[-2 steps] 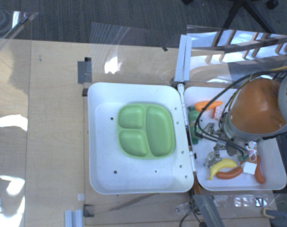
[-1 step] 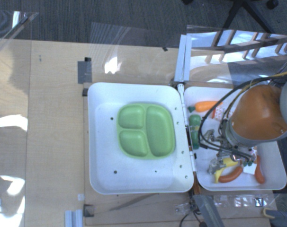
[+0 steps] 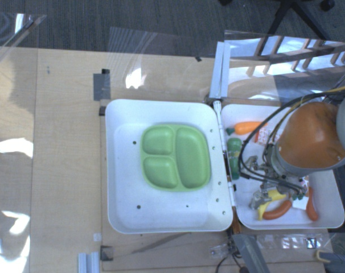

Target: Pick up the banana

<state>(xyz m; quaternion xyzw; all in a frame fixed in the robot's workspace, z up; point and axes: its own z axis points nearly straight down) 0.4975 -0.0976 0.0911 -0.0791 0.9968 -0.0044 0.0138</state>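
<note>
The arm [image 3: 309,138] reaches in from the right edge of the frame, its big orange band hanging over the right bin [image 3: 332,220]. Below that band sits the gripper [image 3: 275,189], low in the bin's lower middle, wrapped in cables and metal parts. Whether it is wide or narrow I cannot tell from up here; the wrist covers too much.

The banana [image 3: 262,199] lies right under the gripper, a bit of yellow showing at the lower left of the tool, in the lower part of the right bin. Touching it, or nearly so, is a red-orange sausage [image 3: 276,209] just below. Whether the banana is actually gripped is not clear.

Further up the same bin, a carrot [image 3: 247,127] lies near the top edge, and a green vegetable [image 3: 234,155] runs down the bin's left wall. A small red piece [image 3: 311,206] sits at the lower right of the bin.

Over in the left bin [image 3: 121,169], in the centre of the frame, a green divided plate [image 3: 176,156] rests flat, three compartments facing up.
</note>
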